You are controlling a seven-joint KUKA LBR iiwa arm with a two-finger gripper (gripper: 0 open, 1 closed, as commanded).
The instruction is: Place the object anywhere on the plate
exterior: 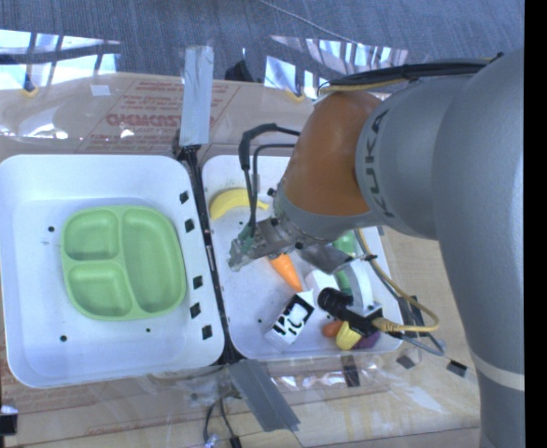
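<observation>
Now reaches in from the right with the grey arm (423,157), orange band above the wrist, covering much of the far half of the right bin (250,327). Hangs the end effector (247,247) low over that bin's floor, close to its left wall; cannot tell whether clenched or released. Shows an orange carrot-like piece (286,269) just right of the end effector, lying on the floor of the right bin; cannot tell whether touching. Shows a yellow banana (225,202) farther back in the same bin, near the left wall, partly hidden by the arm. Shows a green thing (346,245) under the wrist and small yellow, orange and purple bits (348,336) in the near right corner, too hidden to name. Shows the green plate (124,259), with three compartments, lying flat in the middle of the left bin (26,250), well apart from the orange carrot-like piece. Has both bins side by side on the table (77,411).
</observation>
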